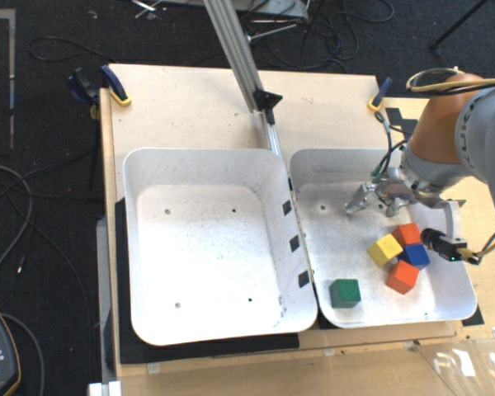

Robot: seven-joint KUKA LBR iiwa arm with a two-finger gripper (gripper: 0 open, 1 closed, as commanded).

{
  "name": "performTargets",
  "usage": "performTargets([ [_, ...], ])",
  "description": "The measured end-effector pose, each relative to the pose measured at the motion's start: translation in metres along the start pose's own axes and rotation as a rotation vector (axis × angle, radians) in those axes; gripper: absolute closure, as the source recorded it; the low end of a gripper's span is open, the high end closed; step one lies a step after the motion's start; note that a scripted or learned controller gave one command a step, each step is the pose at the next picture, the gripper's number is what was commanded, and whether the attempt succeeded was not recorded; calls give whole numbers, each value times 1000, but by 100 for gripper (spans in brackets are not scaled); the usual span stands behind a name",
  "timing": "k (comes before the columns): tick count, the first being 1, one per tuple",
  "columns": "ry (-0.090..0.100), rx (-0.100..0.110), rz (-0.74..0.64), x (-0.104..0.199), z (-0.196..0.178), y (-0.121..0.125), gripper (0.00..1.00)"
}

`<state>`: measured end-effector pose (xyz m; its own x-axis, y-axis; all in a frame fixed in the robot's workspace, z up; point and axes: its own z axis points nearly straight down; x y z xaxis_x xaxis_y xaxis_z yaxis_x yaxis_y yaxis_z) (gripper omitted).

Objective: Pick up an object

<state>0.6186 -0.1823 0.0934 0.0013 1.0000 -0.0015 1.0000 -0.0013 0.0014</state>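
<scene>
I can't tell the gripper's (371, 198) fingers' state; I'd drop toward the yellow block (386, 248) at its 5 o'clock, avoiding the neighbouring blue block (415, 256).

Robotics lab: clamped bench (190, 106), loose floor cables (33, 188), camera mast (231, 40).

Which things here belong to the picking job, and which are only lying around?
For the job: gripper, yellow block, blue block, two orange blocks, green block, right bin.

Lying about: left bin, clamps, metal pole, floor cables.
</scene>
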Motion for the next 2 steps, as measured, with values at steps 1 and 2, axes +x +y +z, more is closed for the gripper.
performTargets([
  [1,3,4,-2,34,-2,-50,0],
  [2,1,1,1,32,-3,-114,0],
])
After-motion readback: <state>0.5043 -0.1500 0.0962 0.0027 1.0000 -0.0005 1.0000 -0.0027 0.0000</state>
